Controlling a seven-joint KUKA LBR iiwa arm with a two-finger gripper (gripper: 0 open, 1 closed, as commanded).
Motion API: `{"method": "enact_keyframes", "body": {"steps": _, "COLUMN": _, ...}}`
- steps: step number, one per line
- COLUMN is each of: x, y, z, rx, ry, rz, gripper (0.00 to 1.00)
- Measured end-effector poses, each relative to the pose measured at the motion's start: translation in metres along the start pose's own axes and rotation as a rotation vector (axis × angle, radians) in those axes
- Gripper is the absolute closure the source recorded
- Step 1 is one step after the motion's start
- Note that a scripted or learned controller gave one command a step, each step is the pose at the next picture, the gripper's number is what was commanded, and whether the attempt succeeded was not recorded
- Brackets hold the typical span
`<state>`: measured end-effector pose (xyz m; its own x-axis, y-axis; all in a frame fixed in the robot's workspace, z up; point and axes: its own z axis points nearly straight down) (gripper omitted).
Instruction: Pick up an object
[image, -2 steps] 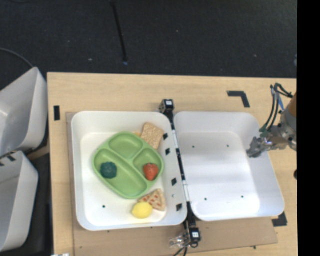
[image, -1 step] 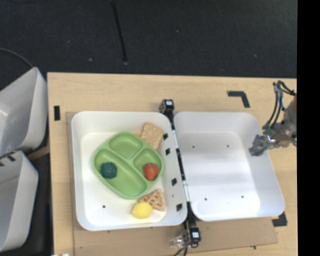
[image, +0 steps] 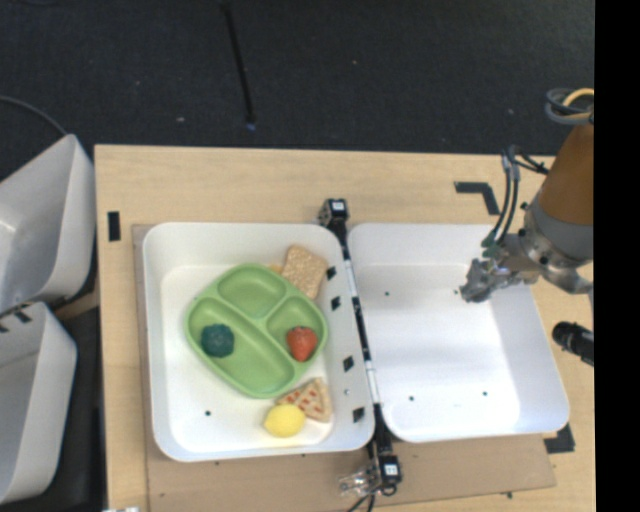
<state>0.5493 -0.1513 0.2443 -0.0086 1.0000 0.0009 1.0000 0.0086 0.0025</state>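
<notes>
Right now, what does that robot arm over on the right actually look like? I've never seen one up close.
The arm shows an orange-brown rounded section above a grey wrist collar. Thin dark cables loop down its side toward the gripper, a small grey metal piece with mixed dark and light parts. At the top, a bit of yellow and white cabling curls out. No lettering or markings are readable.

Green tray (image: 255, 345) in left bin (image: 160, 400); gripper (image: 478, 283) over right bin (image: 520, 400)
</notes>
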Motion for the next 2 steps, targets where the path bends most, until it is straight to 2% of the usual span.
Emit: {"method": "enact_keyframes", "body": {"steps": 2, "x": 0.091, "y": 0.022, "z": 0.014, "rx": 0.003, "ry": -0.001, "rz": 0.003, "gripper": 1.0}}
